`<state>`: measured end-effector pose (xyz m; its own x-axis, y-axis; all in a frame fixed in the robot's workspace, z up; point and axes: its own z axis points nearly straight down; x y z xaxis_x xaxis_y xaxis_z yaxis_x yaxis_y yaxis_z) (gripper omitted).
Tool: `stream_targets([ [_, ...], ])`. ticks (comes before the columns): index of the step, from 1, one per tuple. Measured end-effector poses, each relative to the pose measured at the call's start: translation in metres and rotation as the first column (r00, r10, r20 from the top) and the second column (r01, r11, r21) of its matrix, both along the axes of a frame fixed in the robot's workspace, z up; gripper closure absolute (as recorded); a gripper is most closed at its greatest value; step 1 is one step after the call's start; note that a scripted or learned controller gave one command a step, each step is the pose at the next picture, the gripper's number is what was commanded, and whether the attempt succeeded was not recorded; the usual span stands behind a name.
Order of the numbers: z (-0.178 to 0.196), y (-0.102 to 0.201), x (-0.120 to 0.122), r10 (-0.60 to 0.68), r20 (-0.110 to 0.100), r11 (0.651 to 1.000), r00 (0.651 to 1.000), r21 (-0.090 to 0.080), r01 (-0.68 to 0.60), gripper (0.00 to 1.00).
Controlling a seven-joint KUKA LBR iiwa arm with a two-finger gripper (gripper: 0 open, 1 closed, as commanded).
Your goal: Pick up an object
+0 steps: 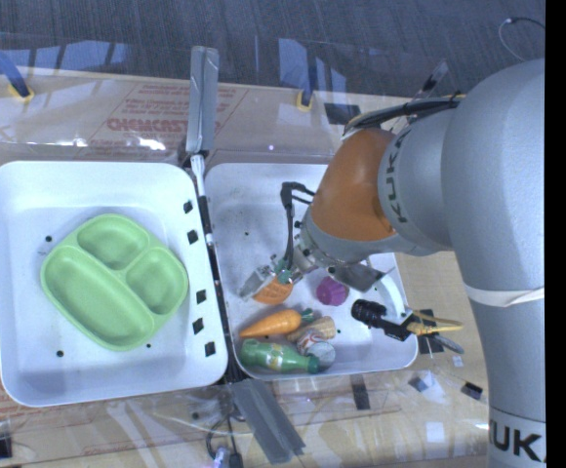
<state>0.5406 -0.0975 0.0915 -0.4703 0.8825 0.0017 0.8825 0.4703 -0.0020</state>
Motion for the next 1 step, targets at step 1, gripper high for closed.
stream_targets([
  [1, 0.0097, -0.0001, 0.0002, 0.003, -0.001, 1.0, 1.0, 0.0, -0.003, 1.0],
])
